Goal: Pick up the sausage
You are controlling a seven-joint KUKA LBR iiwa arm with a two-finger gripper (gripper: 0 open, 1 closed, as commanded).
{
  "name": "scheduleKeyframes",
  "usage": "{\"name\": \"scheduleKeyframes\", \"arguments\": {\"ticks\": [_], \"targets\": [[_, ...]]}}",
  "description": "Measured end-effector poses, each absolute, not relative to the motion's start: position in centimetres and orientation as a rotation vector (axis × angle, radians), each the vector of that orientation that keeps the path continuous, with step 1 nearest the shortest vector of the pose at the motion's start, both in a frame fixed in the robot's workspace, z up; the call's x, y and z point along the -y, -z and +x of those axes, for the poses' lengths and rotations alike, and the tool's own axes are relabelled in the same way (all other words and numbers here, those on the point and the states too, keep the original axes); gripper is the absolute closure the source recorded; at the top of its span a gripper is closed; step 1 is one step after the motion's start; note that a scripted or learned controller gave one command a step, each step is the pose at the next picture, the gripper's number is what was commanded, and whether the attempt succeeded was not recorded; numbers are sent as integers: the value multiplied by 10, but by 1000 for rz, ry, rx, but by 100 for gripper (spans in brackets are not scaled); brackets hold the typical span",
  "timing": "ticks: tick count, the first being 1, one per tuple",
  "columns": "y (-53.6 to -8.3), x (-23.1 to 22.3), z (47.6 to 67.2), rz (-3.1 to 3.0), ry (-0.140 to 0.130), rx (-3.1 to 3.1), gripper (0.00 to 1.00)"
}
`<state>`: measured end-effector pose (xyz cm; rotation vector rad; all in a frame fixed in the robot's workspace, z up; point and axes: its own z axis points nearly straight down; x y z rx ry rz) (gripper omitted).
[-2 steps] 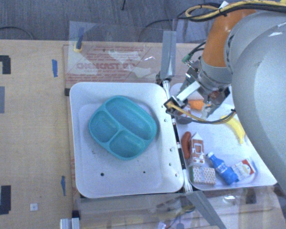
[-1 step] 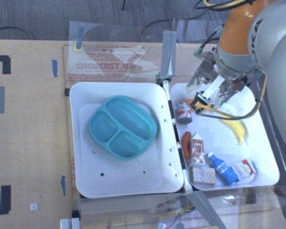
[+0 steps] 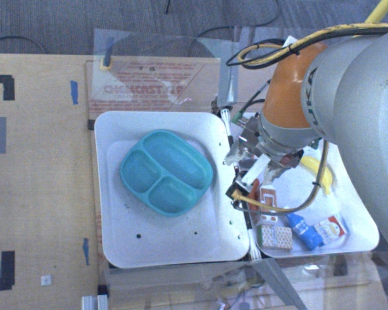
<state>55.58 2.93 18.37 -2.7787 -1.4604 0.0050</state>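
Observation:
My gripper hangs low over the left edge of the right bin, close to the wall it shares with the left bin. The grey arm and its orange band cover most of the right bin's upper half. A small reddish-brown bit shows just under the gripper, next to a red and white carton. I cannot tell whether that bit is the sausage or whether anything is being held.
A blue divided plate lies in the left bin. The right bin's front holds a speckled block, a blue bottle and a red and white packet. A yellow banana-like thing lies beside the arm.

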Motion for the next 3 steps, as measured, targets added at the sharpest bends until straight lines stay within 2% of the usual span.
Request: {"name": "scheduleKeyframes", "arguments": {"ticks": [1, 2, 3], "targets": [[-184, 46, 494, -2944, -7, 1085, 0], [-184, 2, 561, -3042, -4, 783, 0], [-184, 26, 517, -3107, -10, 441, 0]]}}
